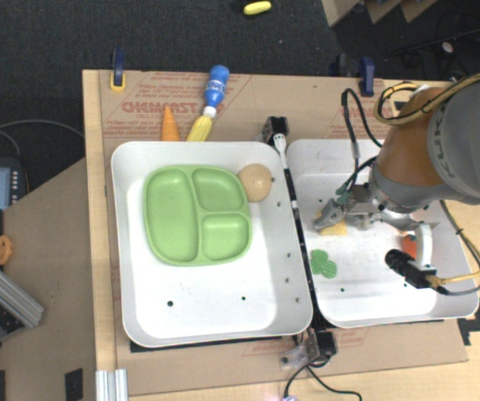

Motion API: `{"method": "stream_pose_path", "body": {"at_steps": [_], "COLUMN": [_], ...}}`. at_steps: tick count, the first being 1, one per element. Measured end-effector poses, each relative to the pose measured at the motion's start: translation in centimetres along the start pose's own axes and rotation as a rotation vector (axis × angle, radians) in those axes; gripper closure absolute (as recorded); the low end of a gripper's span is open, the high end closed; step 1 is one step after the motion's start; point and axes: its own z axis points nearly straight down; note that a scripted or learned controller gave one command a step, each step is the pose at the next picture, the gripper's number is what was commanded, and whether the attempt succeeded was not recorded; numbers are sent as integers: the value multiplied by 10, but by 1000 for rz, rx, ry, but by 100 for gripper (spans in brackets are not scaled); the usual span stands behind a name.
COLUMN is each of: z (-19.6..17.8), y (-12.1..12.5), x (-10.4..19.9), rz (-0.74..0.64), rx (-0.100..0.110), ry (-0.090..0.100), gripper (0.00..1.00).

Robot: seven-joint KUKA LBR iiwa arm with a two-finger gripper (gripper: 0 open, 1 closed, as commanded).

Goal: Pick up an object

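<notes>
Yellow piece under the jaws, nothing lifted yet

Yellow and small, the piece (334,230) lies on the floor of the right bin (365,303), just at the tips of the gripper (330,215) — whether the jaws are open or closed on it I cannot tell. A green object (324,266) sits near it, and something orange-red (408,246) shows beside the wrist. The left bin (198,307) holds a green divided plate (196,215) and a tan ball (255,180). By my reading the reach is done — grasp and lift remain
</notes>
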Motion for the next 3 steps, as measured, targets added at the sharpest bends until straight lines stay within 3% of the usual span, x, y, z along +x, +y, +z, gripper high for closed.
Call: {"method": "stream_pose_path", "body": {"at_steps": [1, 2, 3], "z": [0, -10, -106], "y": [-1, 0, 11], "x": [0, 0, 56], "rz": [1, 1, -7], "rx": [1, -3, -7], "ry": [0, -1, 3], "gripper": [0, 100, 100]}}
